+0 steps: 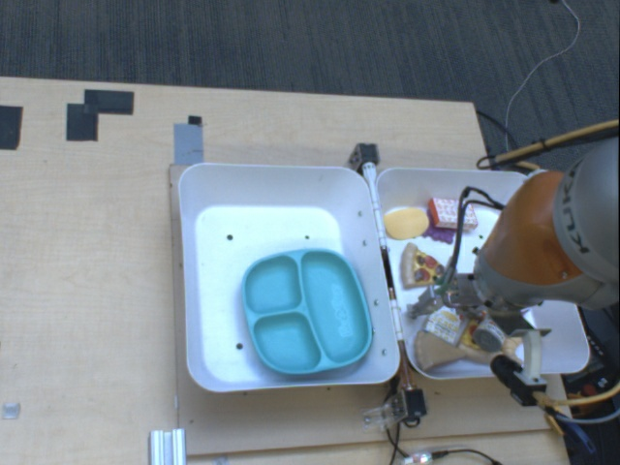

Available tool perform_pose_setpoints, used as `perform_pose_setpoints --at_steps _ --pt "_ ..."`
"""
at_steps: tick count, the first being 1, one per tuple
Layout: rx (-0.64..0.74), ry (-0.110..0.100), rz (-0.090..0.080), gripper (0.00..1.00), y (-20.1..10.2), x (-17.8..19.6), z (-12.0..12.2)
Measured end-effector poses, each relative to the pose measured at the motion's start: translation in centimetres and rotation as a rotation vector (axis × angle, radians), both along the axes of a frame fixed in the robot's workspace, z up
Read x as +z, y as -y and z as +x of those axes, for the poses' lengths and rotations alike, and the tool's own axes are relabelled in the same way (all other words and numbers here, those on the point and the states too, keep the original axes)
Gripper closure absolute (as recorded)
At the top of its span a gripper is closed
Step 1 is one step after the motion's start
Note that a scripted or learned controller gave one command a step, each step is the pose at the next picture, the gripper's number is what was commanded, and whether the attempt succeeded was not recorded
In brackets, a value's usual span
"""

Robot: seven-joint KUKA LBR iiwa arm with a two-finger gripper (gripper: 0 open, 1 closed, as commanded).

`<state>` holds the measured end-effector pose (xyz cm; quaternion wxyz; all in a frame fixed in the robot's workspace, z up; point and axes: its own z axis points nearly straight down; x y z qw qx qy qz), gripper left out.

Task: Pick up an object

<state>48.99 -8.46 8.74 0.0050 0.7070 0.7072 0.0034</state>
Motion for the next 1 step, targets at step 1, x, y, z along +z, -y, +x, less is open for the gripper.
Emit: perform_pose_setpoints --at_steps 1 --pt "0.001 0.005 -0.001 1.0 0.0 1.13 0.2"
